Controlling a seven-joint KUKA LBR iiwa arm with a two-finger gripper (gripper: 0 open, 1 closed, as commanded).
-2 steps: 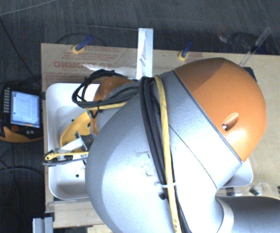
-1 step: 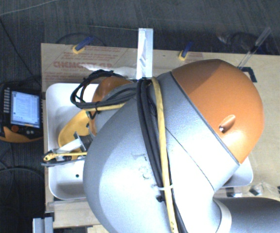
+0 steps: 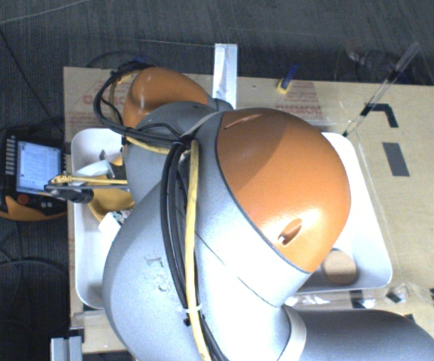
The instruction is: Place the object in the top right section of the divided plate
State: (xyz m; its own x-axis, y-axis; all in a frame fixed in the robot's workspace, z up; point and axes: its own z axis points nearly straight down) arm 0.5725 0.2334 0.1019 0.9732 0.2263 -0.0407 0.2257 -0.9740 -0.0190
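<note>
Bench (image 3: 405, 138) — brown board top, marked with black tape strips. Two shallow white bins are borne side by side: left bin (image 3: 85, 277), right bin (image 3: 371, 232) — both largely covered by the arm.

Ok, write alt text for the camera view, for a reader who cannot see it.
A large grey robot arm with orange joint caps covers most of two shallow white bins, the left bin and the right bin, seen from above. A tan rounded object lies in the right bin beside the arm. A handheld control pendant rests on the dark floor to the left.
</note>
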